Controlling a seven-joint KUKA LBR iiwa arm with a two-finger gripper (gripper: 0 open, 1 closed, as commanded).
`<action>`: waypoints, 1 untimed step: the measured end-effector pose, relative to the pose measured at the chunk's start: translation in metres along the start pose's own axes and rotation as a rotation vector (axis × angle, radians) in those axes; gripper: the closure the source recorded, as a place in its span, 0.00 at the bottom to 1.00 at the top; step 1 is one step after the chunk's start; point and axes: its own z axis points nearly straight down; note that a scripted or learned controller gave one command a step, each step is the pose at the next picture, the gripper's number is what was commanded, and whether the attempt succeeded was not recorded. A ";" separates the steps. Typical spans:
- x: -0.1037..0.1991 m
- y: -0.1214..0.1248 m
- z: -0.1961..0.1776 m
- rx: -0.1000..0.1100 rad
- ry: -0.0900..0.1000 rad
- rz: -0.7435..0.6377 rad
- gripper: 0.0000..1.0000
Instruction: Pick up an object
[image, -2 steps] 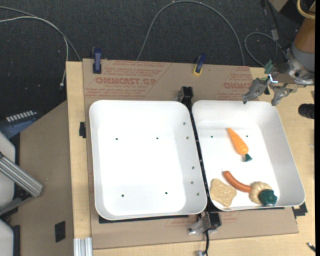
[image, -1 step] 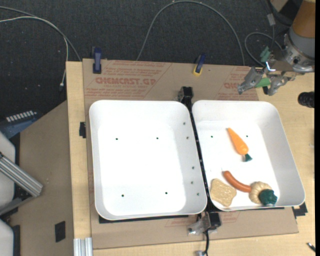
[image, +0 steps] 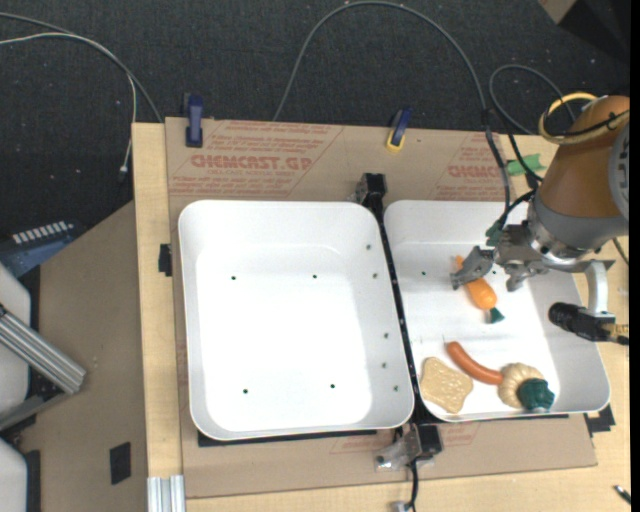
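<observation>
Bench (image: 300, 160): brown board top with red print along its far edge; two clamps on that edge, blue (image: 193, 120) and yellow-blue (image: 399, 128).

Left bin (image: 200, 330): sits toward the bench's left side, white floor bare but for small dark dots.

Right bin (image: 430, 240): touches the left bin along their shared rim.

Arm (image: 585, 175): comes in over the right bin's far right corner, orange band above a grey wrist.

Gripper (image: 498, 270): low over the bin's far half, fingers spread wide apart, nothing between them.

Toy carrot (image: 483, 294), orange with green tip: lies on the bin floor just beside and below the left finger; contact cannot be told.

Near edge of right bin, left to right: tan cracker-shaped piece (image: 444, 384) at the near left corner, orange-red sausage (image: 473, 362) slanting beside it, tan bulb with teal end (image: 526, 387) touching the sausage's right end.
</observation>
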 end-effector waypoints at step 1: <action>-0.049 0.007 0.066 -0.008 -0.001 0.001 0.00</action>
